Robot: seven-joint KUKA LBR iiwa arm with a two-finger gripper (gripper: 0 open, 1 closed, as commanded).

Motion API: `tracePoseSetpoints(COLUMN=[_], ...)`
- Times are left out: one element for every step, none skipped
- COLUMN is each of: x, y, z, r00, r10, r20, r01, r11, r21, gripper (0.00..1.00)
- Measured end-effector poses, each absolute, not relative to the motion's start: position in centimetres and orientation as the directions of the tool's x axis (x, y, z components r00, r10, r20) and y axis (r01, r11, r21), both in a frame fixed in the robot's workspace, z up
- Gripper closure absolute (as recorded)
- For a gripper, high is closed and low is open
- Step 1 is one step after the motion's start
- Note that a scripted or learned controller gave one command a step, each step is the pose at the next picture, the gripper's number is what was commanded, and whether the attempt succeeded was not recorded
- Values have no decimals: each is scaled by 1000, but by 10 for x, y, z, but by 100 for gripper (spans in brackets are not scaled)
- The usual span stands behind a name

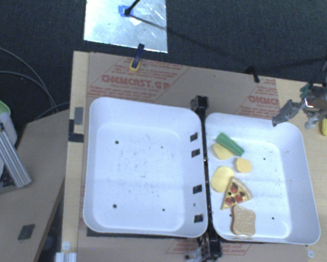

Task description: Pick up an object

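your gripper (pixel 306 115) hangs at the upper right of the view, over the far right corner of the right bin (pixel 303 170), and from up here you cannot tell how it is set. it carries nothing that you can see. the things to pick all lie in that right bin, toward its left half, well apart from the gripper and nearer the camera than it. you have six toy foods there. one green strip (pixel 230 143), long and flat-sided, lies at a slant at the far end of the group, and one pale yellow lump (pixel 222 152) touches it just below. one small round orange-yellow slice (pixel 243 164) sits just beside that lump to the right. one larger pale yellow piece (pixel 222 178), smooth and rounded, lies below them. one pizza wedge (pixel 236 193), with an orange crust edge and red dots on top, touches the yellow piece on its right. one slice of bread (pixel 243 221), tan with a grainy face and a darker crust, lies closest to the camera, just under the pizza wedge. the two bins are shallow, white and smooth, with rounded corners, and they sit side by side; the left bin (pixel 143 166) shows faint scuffs and a few small dark dots on its floor. black clips (pixel 197 154) run along the seam where the bins meet. both bins rest on a brown board (pixel 174 82) with red printed lettering.
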State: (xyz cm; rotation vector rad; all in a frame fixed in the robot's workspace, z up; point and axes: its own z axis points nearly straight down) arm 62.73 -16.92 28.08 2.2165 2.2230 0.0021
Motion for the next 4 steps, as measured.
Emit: tracePoseSetpoints(x=[605, 603, 544, 484], y=[-124, -94, 7, -11], z=[125, 82, 191, 184], r00=[-7, -7, -9, 1], r10=[1000, 1000, 1000, 1000], r20=[6, 2, 2, 0], r01=[1000, 1000, 1000, 1000], r11=[7, 7, 8, -1], r21=[-14, -3, 9, -4], gripper=[0, 0, 0, 0])
